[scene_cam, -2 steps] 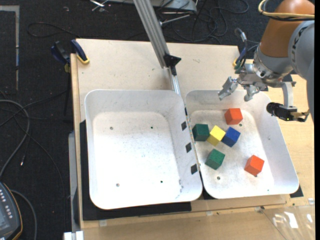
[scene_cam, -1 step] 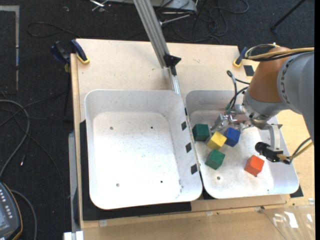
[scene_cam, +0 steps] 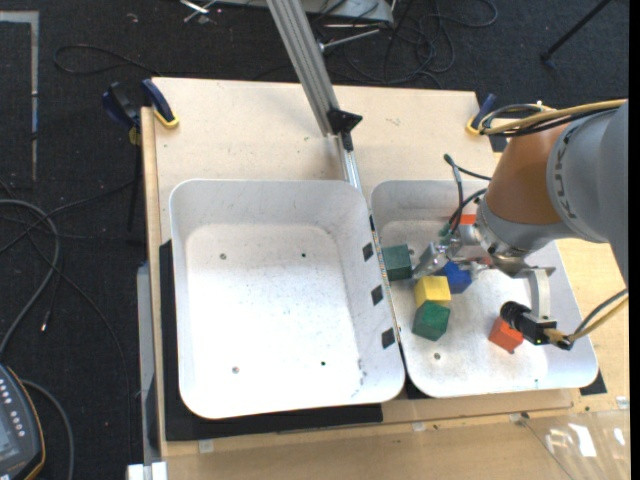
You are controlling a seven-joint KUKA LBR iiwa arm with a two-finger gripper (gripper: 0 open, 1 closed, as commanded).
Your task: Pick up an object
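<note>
We see the claw [scene_cam: 447, 258] low in the right bin [scene_cam: 560, 368], over a blue block [scene_cam: 457, 277]; we cannot tell its state. Yellow block [scene_cam: 433, 290] touches a green block [scene_cam: 431, 320].

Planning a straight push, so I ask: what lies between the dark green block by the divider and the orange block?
In the camera view, between the dark green block and the orange block sit a yellow block and a green block.
</note>
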